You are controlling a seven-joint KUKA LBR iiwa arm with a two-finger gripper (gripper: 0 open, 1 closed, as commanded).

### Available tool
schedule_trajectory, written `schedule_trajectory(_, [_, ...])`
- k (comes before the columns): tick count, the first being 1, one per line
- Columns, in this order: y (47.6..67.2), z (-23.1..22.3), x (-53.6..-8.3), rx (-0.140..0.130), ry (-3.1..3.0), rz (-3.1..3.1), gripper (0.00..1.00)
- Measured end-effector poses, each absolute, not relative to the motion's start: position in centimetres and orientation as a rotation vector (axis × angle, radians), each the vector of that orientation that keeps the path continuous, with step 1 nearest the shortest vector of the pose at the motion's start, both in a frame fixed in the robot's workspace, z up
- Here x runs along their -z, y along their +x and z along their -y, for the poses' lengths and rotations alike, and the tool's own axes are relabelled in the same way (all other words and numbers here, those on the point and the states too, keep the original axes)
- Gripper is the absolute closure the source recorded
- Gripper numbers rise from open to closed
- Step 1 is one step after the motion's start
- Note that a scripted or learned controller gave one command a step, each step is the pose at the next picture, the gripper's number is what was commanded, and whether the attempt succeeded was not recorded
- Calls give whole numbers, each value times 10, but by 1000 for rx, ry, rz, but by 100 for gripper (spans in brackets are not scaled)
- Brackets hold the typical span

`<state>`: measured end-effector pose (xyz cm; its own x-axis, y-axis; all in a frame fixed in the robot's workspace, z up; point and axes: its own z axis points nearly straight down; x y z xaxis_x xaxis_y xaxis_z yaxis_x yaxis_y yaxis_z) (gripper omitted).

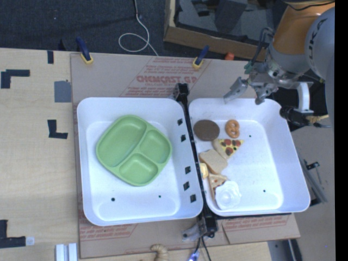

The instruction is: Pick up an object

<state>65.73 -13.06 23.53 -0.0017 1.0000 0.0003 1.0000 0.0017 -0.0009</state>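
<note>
In the right bin (272,162) lie several toy foods: a brown round cookie (206,130), a small pretzel (232,127), a pizza slice (228,147), a tan bread slice (213,161), a yellow piece (204,171) and a white crumpled object (228,194). My gripper (249,93) hangs open above the far rim of the right bin, with nothing between its two grey fingers. It is up and to the right of the pretzel, clear of all the food.
The left bin (92,145) holds a green sectioned plate (134,150). Black clips run along the seam between the bins (185,145). Cardboard lies beneath both bins, with blue clamps at its far edge. The arm comes in from the upper right.
</note>
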Motion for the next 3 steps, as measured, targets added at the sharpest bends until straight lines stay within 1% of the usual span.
schedule_trajectory(1, [642, 135, -105, 0, -2220, 2223, 0])
schedule_trajectory(2, [588, 128, -85, -2, -2222, 2224, 0])
schedule_trajectory(3, [542, 101, -86, -1, -2222, 2223, 0])
